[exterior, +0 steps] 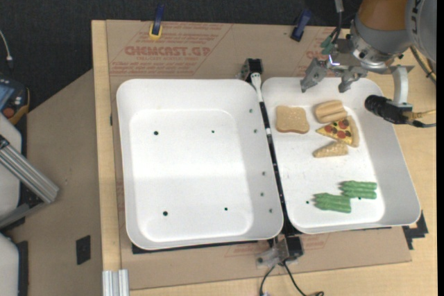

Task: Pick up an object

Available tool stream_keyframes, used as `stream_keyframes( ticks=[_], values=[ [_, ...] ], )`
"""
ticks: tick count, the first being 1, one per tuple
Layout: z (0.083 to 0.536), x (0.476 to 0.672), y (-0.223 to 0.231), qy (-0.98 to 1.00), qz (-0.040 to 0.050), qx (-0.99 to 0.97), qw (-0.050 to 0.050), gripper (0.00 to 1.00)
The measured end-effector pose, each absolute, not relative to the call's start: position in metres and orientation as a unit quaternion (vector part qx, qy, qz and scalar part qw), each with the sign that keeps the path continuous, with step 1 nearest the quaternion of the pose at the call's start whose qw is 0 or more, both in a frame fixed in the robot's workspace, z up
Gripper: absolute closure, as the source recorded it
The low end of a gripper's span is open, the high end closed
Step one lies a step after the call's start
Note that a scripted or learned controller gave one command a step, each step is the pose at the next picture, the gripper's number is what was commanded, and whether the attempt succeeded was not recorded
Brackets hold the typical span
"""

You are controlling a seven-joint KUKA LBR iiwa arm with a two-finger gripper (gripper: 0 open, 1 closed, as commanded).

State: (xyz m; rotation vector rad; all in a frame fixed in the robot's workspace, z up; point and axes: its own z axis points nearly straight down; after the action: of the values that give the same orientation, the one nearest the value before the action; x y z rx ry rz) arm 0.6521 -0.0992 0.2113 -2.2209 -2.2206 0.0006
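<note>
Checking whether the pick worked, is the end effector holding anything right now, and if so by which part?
Nothing is held. The end effector hangs open above the far edge of the right bin, with no object between its fingers.

One fixed camera looks down at a slant on the left bin (pixel 187 170), taking in its neighbouring right bin (pixel 388 177) too.

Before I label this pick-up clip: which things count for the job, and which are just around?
Job: gripper, toast slice, hot dog bun, pizza slice, wedge, two green bean pieces, right bin.
Around: left bin, clamps, cardboard.
</note>
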Motion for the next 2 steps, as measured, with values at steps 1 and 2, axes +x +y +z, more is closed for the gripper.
stream_keyframes(
  ticks=[1,2],
  values=[
    [0.356,0.631,-0.041,-0.710,-0.0063,-0.705,-0.006,0.00],
    [0.475,0.602,0.041,-0.711,-0.0079,-0.703,-0.005,0.00]
  ],
)
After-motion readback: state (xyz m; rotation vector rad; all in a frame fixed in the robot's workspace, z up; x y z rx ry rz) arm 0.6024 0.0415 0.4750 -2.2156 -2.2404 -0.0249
